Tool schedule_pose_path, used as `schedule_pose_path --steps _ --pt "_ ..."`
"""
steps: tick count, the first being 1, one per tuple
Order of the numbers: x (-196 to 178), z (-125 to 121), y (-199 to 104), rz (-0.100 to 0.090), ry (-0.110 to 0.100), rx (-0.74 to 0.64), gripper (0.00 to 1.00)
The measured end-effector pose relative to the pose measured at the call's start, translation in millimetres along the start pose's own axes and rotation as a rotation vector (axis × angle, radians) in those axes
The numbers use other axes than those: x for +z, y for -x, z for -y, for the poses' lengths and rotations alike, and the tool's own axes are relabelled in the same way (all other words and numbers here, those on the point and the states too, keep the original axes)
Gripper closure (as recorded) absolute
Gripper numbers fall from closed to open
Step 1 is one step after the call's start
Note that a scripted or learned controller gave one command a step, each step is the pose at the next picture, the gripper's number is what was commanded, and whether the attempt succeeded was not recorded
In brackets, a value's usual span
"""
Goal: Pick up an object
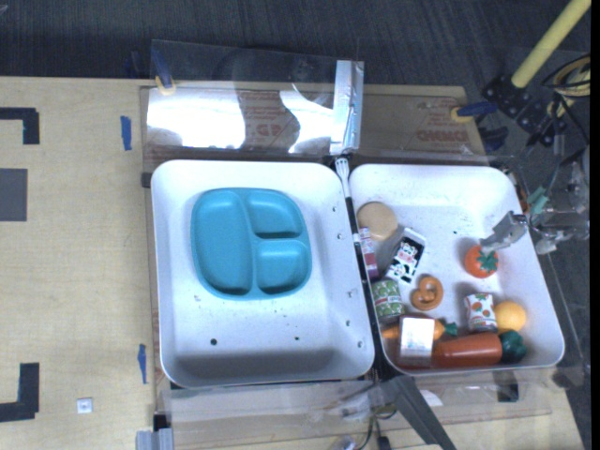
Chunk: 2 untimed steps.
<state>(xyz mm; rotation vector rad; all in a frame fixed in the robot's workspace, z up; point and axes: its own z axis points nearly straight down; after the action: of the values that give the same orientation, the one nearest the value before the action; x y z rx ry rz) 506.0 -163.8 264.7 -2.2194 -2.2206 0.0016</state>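
Observation:
The right bin [441, 186] holds several small items. Among them are a red tomato with a green top [481, 262], a tan round piece [377, 218], a black-and-white box [406, 259], an orange pretzel [427, 292], a yellow lemon [511, 315] and a long red piece [466, 348]. My gripper [507, 232] reaches in over the bin's right rim. It is just above and to the right of the tomato, and it looks grey, small and partly blurred. I see nothing held in it.
The left bin [178, 326] bears a blue divided plate [250, 241]. A small green can [386, 299] and a white cup [415, 336] lie by the wall between the bins. Clear plastic sheets stand behind the bins. Cables and a yellow pole are at top right.

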Motion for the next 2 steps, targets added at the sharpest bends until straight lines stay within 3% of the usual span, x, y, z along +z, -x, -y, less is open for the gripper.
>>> schedule_pose_path --steps 1,2 --pt "113 -51 15 -0.003 -0.01 -0.079 0.0" --pt "168 -63 43 -0.005 0.007 -0.063 0.0"
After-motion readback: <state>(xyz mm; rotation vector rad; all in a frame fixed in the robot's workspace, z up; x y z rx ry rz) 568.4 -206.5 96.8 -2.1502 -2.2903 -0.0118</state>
